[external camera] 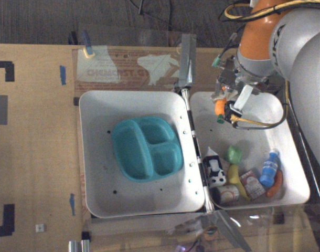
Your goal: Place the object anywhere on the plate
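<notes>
Two white bins are set side by side on the tabletop (34, 156). In the left bin (92, 140) a teal plate (147, 148) with three compartments is laid, and nothing is seen on it. The right bin (265, 114) carries a heap of small things along its near edge: a black-and-white carton (214, 169), a green piece (233, 154), a yellow piece (234, 175), a small packet (252, 184), a blue bottle (269, 168) and an orange-red piece (276, 185).

The gripper (224, 109) is held above the far left part of the right bin, close to the wall shared by the two bins. A small orange object (219, 107) is seen right at its tip, with a bit of green just below. It is judged that this object is gripped and lifted, though the fingers themselves are hidden by the wrist and cables, so how far they are parted cannot be told.

The task is judged to be about half done. If the hold is real, the pick is made; the carry across the shared wall to the plate and the release are left. The object is not yet on the plate.
</notes>
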`<action>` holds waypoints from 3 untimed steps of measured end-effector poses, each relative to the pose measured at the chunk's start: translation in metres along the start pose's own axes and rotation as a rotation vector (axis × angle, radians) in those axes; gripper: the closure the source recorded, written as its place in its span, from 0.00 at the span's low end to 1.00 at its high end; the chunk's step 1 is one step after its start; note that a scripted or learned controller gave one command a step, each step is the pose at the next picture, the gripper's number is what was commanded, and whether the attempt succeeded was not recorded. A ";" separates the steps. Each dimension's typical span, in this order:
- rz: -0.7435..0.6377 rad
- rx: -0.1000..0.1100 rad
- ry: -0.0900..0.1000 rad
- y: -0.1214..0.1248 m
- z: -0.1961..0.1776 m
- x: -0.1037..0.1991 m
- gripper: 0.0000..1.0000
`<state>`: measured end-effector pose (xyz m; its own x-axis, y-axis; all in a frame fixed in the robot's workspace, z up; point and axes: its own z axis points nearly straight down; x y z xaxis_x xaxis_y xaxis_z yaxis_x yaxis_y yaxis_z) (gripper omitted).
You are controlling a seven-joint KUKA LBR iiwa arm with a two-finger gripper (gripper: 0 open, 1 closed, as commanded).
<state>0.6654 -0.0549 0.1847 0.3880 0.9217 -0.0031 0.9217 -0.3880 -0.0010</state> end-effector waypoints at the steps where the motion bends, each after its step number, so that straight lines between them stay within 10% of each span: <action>1: -0.059 0.002 0.003 -0.074 0.000 0.067 1.00; 2: -0.050 -0.001 0.003 -0.088 0.020 0.137 1.00; 3: -0.049 -0.001 0.004 -0.087 0.020 0.137 0.00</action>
